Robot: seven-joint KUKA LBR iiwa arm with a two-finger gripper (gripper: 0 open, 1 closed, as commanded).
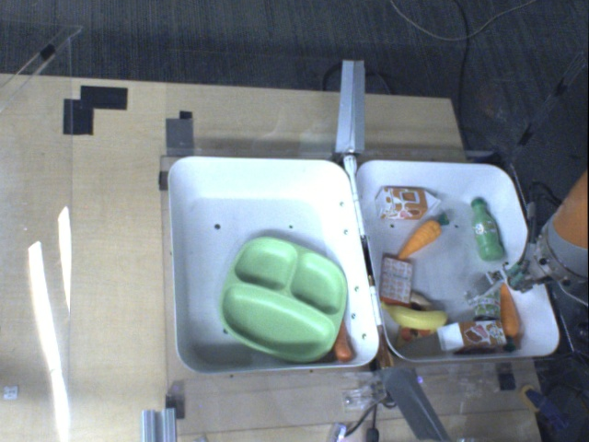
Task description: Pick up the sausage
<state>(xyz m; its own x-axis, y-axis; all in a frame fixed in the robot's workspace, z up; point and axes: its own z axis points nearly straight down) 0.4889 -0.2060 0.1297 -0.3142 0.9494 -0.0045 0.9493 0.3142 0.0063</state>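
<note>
Two shallow white bins (184,247) sit side by side. The smooth, orange-red, stubby sausage (508,313) lies at the right bin's right edge, crowded by a crinkled wrapper (482,295) and a small carton (479,336). The gripper (518,275) hangs just above it; its opening cannot be told.

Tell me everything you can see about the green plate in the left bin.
The green plate looks like smooth plastic, rounded, split into one long section and two smaller ones. It lies in the white bin, toward its near right corner, with a small orange thing at its right edge.
</note>
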